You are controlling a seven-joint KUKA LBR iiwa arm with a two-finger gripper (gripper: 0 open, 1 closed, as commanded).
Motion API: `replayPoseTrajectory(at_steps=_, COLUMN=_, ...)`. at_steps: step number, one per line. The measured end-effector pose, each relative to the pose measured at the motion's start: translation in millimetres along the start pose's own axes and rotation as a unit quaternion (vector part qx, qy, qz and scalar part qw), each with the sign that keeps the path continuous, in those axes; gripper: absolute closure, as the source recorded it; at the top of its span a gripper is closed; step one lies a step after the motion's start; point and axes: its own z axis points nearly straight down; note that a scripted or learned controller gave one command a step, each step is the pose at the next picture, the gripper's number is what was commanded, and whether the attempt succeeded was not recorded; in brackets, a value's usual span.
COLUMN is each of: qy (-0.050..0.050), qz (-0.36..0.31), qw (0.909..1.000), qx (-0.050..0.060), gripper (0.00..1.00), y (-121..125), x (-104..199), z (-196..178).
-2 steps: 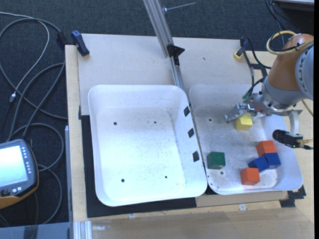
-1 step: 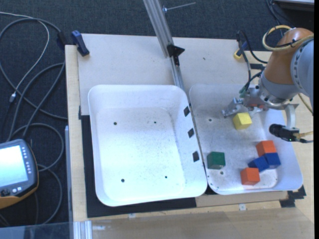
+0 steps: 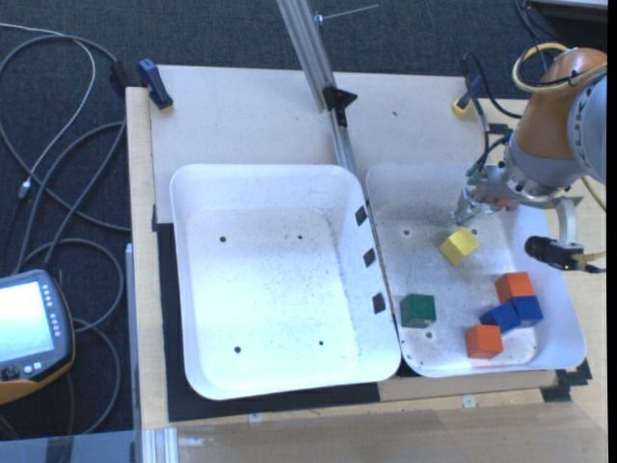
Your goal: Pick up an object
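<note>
The right bin (image 3: 416, 201) holds several small blocks. A yellow block (image 3: 459, 246) lies tilted near the bin's middle. A green block (image 3: 417, 310) sits by the bin's left wall at the front. Two orange blocks (image 3: 514, 285) (image 3: 483, 340) and two blue blocks (image 3: 526, 309) (image 3: 501, 318) cluster at the front right. My gripper (image 3: 469, 210) hangs over the back half of this bin, just behind and slightly right of the yellow block. Nothing shows in its grasp.
The left bin (image 3: 260, 278) stands beside the right one, with a row of black clips (image 3: 368, 257) along their shared wall. A metal rail (image 3: 308, 46) slants in from the back. Cables and a pendant (image 3: 29, 326) lie left of the bench.
</note>
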Motion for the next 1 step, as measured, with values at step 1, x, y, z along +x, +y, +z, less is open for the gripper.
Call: replayPoseTrajectory(at_steps=1, qy=0.000, qz=0.000, qw=1.0000, qx=0.001, gripper=0.00, y=-0.4, x=0.0, z=0.8)
